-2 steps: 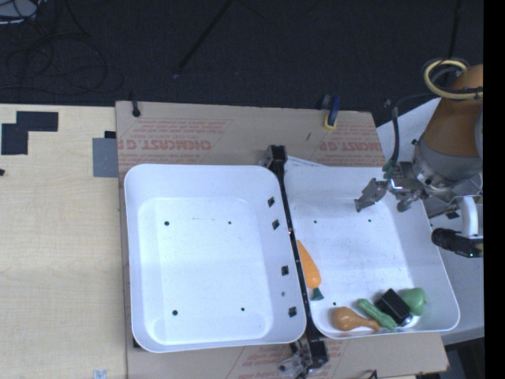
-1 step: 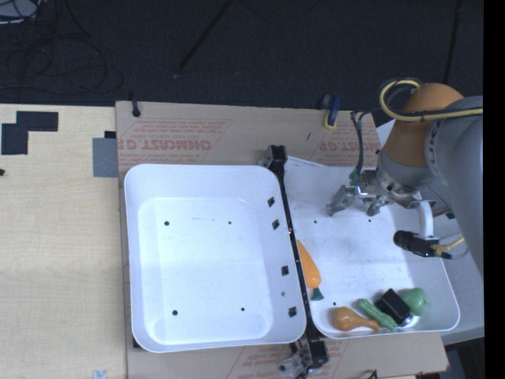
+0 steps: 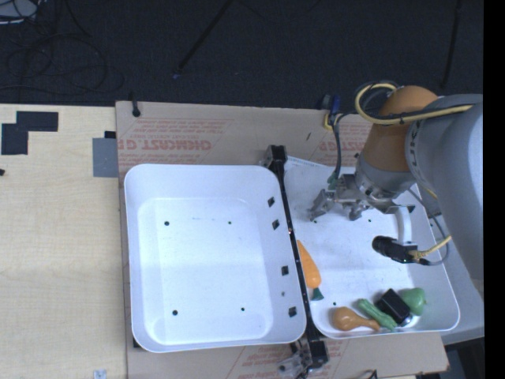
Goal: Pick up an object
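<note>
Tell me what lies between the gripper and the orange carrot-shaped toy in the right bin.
In the camera view, bare white bin floor lies between the gripper and the orange carrot-shaped toy; nothing rests on that stretch.

Left bin [image 3: 150,212]: plain white, with a few small dark dots on its floor. Right bin [image 3: 355,247]: white as well. Divider strip [image 3: 286,235] between them: black. Arm [image 3: 450,164]: grey, with an orange band [image 3: 394,133] above the wrist and a yellow cable loop [image 3: 371,99] at its top. Tool [image 3: 338,202]: metallic grey. Carrot-shaped item [image 3: 309,268]: orange with a green tip. Gourd-shaped item [image 3: 351,319]: tan-orange. Green items [image 3: 412,298]: bright green, with a black block [image 3: 392,305] lying across them. Cardboard sheet [image 3: 205,133]: brown with red printed lettering. Counter [image 3: 55,251]: pale wood grain, bearing black and grey squares.
</note>
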Controlling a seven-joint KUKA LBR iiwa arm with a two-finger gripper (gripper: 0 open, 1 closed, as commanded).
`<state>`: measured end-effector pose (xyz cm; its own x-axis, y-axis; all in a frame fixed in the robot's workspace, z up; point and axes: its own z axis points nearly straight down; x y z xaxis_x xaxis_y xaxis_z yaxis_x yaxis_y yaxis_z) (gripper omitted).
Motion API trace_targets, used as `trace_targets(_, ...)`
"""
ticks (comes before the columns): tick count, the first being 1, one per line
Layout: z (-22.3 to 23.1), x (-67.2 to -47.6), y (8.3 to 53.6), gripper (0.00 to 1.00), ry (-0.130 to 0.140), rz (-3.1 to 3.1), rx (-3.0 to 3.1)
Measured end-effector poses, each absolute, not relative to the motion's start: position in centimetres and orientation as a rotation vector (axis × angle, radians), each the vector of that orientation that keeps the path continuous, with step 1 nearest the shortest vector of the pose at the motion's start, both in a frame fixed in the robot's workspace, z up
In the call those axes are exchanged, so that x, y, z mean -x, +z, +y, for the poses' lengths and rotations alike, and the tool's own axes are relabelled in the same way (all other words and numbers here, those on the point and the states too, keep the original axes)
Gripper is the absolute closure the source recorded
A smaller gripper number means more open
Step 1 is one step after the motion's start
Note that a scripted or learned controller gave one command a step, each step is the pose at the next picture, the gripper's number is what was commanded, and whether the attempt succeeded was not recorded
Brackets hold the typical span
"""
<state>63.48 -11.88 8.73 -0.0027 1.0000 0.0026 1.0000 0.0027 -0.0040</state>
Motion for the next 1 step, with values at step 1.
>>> trace_targets(1, -21.98, -56.49, 8.77, 0.0, 0.01, -2.209, 2.229)
